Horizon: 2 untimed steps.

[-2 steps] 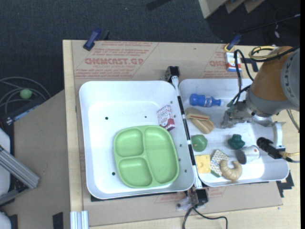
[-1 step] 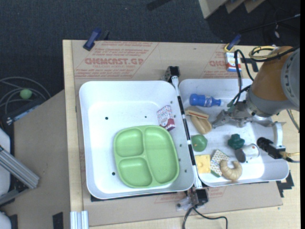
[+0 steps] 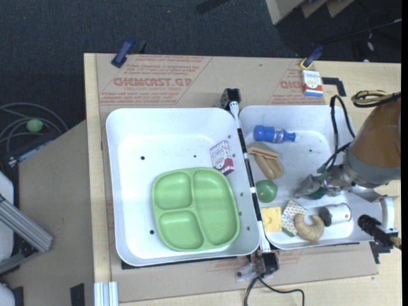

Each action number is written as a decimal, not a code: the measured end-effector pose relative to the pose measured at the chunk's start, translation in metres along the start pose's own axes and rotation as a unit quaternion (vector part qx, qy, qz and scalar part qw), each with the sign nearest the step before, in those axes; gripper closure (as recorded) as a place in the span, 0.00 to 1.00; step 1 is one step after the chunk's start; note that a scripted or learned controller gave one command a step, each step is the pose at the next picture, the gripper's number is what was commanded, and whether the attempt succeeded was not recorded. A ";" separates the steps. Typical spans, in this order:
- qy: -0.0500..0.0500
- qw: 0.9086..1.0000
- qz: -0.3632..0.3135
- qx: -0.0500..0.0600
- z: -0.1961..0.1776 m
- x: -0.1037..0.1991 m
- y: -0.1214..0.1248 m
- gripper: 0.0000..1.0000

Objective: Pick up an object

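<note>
The right bin (image 3: 299,115) holds several small items: a blue bottle (image 3: 273,134) at the back, a tan hot-dog bun (image 3: 268,160), a green ball (image 3: 266,190), a yellow cheese wedge (image 3: 271,218), a curled tan pastry (image 3: 310,228) and a white cylinder with a dark cap (image 3: 338,214). My gripper (image 3: 310,188) hangs low over the middle of this bin, right of the green ball and just above the pastry and cylinder. Nothing is visibly held in it. The grey and orange arm (image 3: 376,145) comes in from the right.
The left bin (image 3: 127,164) carries a green divided plate (image 3: 194,208) and a small red-and-white packet (image 3: 221,156) by its right wall. A small carton (image 3: 311,83) and a blue clamp (image 3: 124,53) sit on the bench behind. A black cable (image 3: 336,116) loops over the right bin.
</note>
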<state>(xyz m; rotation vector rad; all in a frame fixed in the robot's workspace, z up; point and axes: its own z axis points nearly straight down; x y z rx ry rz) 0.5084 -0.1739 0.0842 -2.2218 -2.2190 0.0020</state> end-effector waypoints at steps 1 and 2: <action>0.000 1.000 0.000 -0.001 -0.010 0.001 0.001 1.00; 0.000 1.000 -0.002 -0.002 -0.101 0.090 0.006 1.00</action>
